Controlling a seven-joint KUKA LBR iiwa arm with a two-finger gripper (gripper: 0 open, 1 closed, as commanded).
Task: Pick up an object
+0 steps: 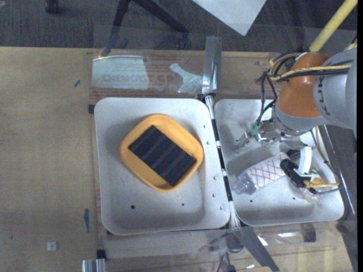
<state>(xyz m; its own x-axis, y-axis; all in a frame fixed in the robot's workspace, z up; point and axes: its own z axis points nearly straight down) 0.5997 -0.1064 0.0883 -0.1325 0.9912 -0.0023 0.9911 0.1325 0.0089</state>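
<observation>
Two shallow white plastic bins sit side by side on a pale wooden bench (pixel 39 152). The left bin (pixel 113 203) holds one thing: a rounded-square orange plastic tray-shaped object with a dark ribbed panel on top (pixel 161 152). It lies turned at an angle near the bin's middle, well apart from every wall.

The right bin (pixel 266 207) holds one flat white packet with a red criss-cross print and a crumpled clear end (pixel 264 170). It lies slanted on the bin floor, its clear end towards the wall shared by the bins.

One grey arm with an orange band (pixel 300 95) reaches in from the right, over the right bin's far half. Its gripper (pixel 249 136) hangs near the bin's far-left part, just beyond the packet and apart from it. Nothing shows in its grasp, and whether it is spread or pressed together cannot be told.

Behind the left bin, one clear plastic sheet (pixel 139 75) lies flat on the bench. One grey metal strip (pixel 211 67) stands at the gap between the bins. On the dark floor beyond are one black chair base (pixel 130 1), one white sheet (pixel 227 1) and one yellow rod (pixel 336 17).
</observation>
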